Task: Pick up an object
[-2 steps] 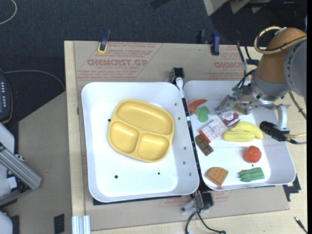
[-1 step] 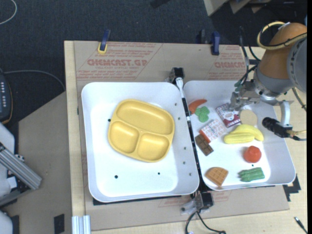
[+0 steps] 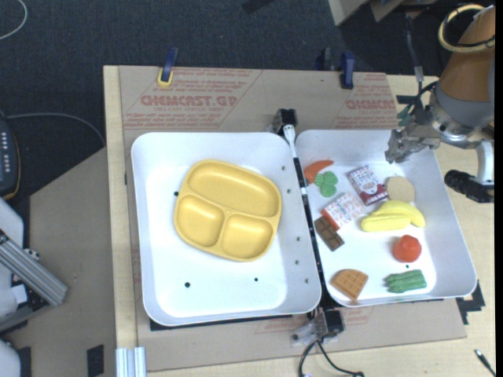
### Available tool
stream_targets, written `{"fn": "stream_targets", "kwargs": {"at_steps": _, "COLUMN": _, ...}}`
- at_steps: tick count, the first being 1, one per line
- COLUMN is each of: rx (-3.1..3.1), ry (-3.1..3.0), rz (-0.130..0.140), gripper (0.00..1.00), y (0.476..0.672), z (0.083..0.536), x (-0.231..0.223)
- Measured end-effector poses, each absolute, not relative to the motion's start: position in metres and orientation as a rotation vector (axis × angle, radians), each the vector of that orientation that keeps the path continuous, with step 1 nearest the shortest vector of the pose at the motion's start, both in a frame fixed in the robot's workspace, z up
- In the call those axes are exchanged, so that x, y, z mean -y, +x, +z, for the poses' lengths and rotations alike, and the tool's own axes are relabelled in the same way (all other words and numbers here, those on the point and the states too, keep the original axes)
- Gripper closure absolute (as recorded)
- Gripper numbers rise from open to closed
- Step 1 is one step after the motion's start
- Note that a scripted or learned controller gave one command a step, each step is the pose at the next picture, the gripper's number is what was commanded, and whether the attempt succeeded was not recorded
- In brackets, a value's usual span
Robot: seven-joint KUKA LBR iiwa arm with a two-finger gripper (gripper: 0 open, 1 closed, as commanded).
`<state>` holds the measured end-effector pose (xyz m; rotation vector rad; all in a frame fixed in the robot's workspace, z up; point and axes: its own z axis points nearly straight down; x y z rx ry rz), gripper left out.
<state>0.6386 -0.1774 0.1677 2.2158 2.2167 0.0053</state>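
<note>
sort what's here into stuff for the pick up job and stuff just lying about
For the job:
- gripper
- right bin
- banana
- tomato
- waffle
- broccoli
- chocolate bar

Lying about:
- yellow divided plate
- left bin
- clamps

Arm [image 3: 470, 61] cut off by right edge. Print on small packets [image 3: 355, 195], below-left of the gripper [image 3: 402, 149], too small to read. Bench [image 3: 259, 93] front corners cropped.
</note>
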Motion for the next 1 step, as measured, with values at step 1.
{"fn": "stream_targets", "kwargs": {"at_steps": 1, "rx": -2.218, "ry": 2.216, "rz": 0.005, "gripper": 1.0, "y": 0.6399, "z": 0.2218, "x": 0.1778}}
